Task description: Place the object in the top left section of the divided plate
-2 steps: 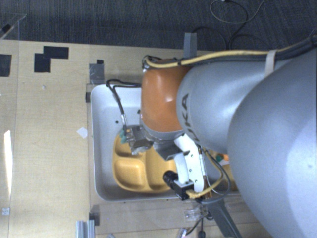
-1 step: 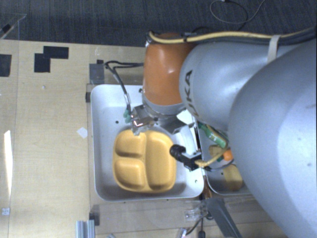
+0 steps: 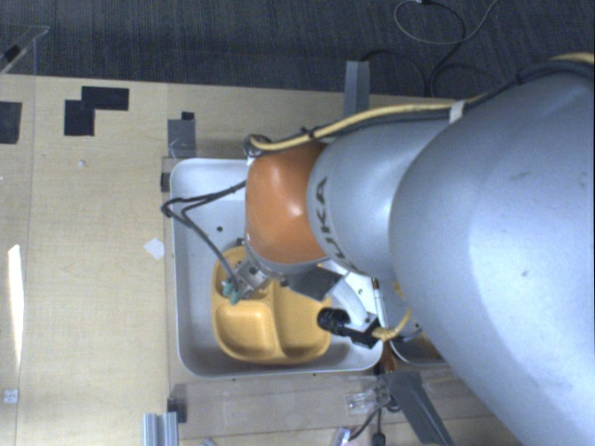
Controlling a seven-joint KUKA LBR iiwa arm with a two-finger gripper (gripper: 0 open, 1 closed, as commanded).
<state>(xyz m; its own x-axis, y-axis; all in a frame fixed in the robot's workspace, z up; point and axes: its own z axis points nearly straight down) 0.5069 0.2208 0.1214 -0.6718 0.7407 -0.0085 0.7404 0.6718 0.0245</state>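
Grey arm (image 3: 465,212) hides its claw's state above the yellow divided plate (image 3: 251,328) in the white bin (image 3: 191,249).

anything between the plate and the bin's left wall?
Nothing: in the camera view, bare white bin floor runs from the yellow plate to that wall. The arm hangs over the plate's upper part.

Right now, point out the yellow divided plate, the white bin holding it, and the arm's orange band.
yellow divided plate (image 3: 249,331), camera view, lower left section
white bin (image 3: 197,186), camera view, upper left wall
orange band (image 3: 279,203), camera view, middle
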